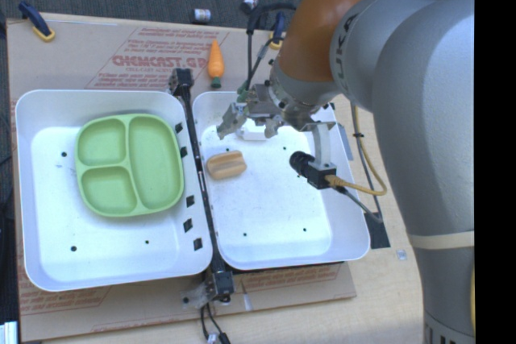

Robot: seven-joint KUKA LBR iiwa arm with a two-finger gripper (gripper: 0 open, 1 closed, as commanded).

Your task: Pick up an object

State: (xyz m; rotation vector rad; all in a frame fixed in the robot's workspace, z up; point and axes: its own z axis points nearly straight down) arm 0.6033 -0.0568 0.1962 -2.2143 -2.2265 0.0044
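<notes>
My gripper [251, 123] hangs over the far end of the right bin [274, 242], with its two fingers spread apart, so it is open. A small white block [255, 133] lies on the bin floor just below and between the fingertips; nothing is lifted. A tan bun-shaped toy [226, 165] rests on the floor of the same bin, a little nearer the camera and to the left of the gripper. The grey arm with its orange band [322, 20] hides the bin's far right corner.
The left bin [32, 197] holds a green three-part plate [129, 165]. A black divider strip [193, 173] runs between the bins. An orange carrot toy [215, 60] lies on the cardboard behind the bins. A black fitting with a yellow cable [310, 167] hangs over the right bin.
</notes>
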